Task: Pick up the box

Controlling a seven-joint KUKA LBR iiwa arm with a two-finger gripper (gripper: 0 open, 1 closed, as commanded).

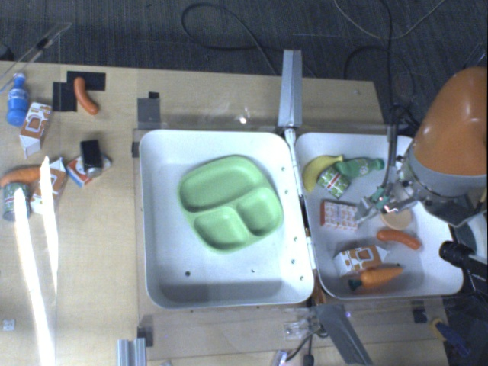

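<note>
My gripper [379,202] hangs in the right bin [450,284], just beside the flat pink box [338,215] lying mid-bin; I'd come down squarely over the box, keeping away from the green can [332,180] just behind it. Whether my tool is released or clenched I cannot tell, and farther back my own arm [456,136] hides that side of the bin.

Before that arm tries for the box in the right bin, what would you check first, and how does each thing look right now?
1. Box in the right bin, lying flat: ok.
2. Gripper close beside the box's right edge: ok.
3. Finger opening: cannot tell.
4. Box already gripped: not ok, nothing seen between the fingers.
5. Crowding: not ok; green bottle sits just above, sausage nearby.
</note>
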